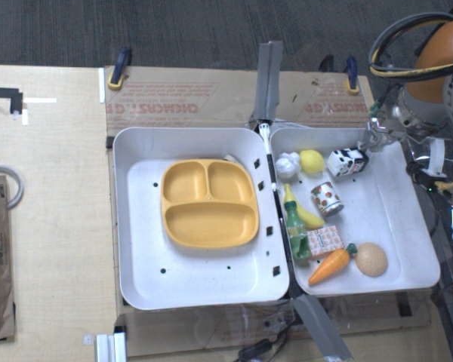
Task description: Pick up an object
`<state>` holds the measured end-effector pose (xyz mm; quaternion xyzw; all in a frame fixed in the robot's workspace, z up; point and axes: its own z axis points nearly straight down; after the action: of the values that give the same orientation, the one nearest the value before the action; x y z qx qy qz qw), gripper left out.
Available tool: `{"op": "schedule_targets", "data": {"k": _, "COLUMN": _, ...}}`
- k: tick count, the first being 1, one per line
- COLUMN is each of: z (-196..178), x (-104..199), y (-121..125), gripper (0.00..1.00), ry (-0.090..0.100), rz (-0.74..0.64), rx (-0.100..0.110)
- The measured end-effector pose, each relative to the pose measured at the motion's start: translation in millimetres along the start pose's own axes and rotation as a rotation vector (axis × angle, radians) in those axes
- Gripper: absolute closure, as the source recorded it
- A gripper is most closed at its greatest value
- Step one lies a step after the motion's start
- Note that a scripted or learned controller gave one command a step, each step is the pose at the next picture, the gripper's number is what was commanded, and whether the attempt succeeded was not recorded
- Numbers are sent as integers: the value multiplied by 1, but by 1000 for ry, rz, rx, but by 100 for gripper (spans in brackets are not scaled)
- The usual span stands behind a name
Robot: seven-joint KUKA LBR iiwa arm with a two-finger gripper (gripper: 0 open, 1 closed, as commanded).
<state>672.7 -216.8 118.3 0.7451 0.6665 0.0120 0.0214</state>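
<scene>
The table point(53, 225) holds two white bins side by side. The left bin point(136, 270) has a yellow plate point(209, 203) with three parts in it. The right bin point(408, 232) holds many small things: a black and white toy cow point(347, 161) near the back, a lemon point(311, 161), a white crumpled ball point(288, 165), a little can point(326, 200), a banana point(308, 216), a green bottle point(295, 228), a small box point(325, 241), a carrot point(331, 265) and a tan egg point(371, 260). The pincer point(376, 136) sits at the back of the right bin, just beside the cow. I cannot tell how the pincer is set.
</scene>
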Motion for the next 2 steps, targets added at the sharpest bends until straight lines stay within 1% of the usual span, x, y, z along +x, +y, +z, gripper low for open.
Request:
{"op": "schedule_targets", "data": {"k": 1, "z": -11, "x": 29, "y": -20, "gripper": 100, "ry": 14, "rz": -207, "rx": 47}}
{"op": "schedule_targets", "data": {"k": 2, "z": 1, "x": -4, "y": 2, "gripper": 100, "ry": 5, "rz": -296, "rx": -1}}
